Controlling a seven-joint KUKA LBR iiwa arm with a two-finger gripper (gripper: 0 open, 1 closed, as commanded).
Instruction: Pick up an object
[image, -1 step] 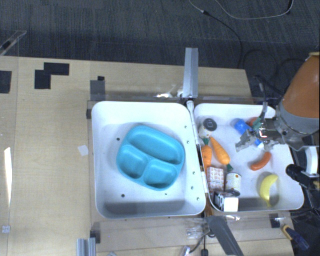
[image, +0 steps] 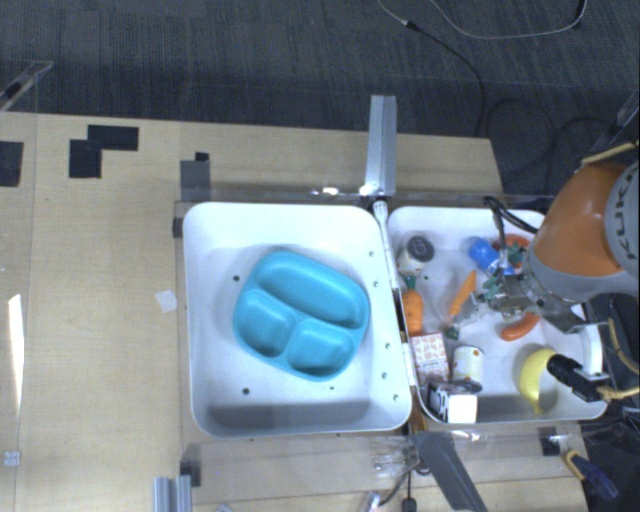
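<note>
The arm's orange band (image: 585, 225) hangs over the right bin (image: 440, 225), and my gripper (image: 503, 287) points down into the bin's middle. Around it lie a blue object (image: 483, 253), a thin orange carrot-like piece (image: 462, 292) and a red-orange piece (image: 520, 327). The gripper sits low among these, close to the carrot-like piece and the red-orange piece. I cannot make out anything held in it.
The right bin also holds a yellow ball (image: 537, 373), a white cylinder (image: 466, 358), a patterned box (image: 428, 352), a white cube (image: 461, 407), an orange item (image: 411, 312) and a grey round thing (image: 418, 248). A blue divided plate (image: 300, 312) lies in the left bin (image: 215, 300).
</note>
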